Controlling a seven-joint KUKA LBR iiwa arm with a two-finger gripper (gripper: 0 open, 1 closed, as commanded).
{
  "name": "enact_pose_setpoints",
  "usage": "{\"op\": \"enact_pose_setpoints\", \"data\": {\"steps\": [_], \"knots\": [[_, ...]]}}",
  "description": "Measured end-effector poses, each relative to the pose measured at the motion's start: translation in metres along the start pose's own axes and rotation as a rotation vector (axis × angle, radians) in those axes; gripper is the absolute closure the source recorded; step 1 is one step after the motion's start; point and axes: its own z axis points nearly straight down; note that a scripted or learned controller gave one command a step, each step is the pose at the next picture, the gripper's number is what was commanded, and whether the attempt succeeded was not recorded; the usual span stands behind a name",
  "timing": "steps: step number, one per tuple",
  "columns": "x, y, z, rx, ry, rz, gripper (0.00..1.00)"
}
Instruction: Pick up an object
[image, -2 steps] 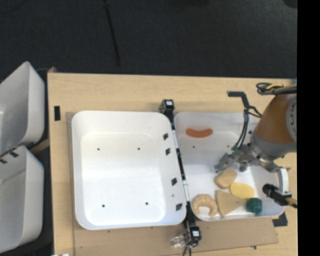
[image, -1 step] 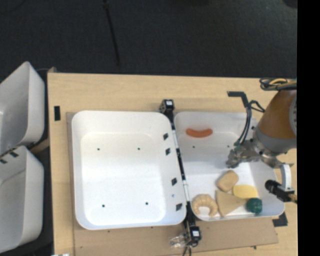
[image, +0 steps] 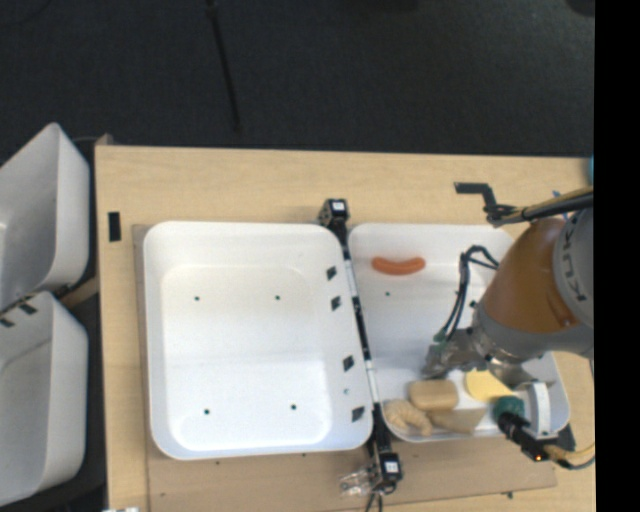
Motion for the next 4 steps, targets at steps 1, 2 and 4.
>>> {"op": "enact_pose_setpoints", "data": {"steps": [1, 2, 4], "knots": [[0.062, 0.016, -0.103, -0.004, 0.0, -0.009, 1.0], [0.04, -0.005, -0.104, 0.0, -0.001, -0.006, 1.0], [0.039, -0.002, -0.125, -0.007, -0.001, -0.009, 1.0]]}}
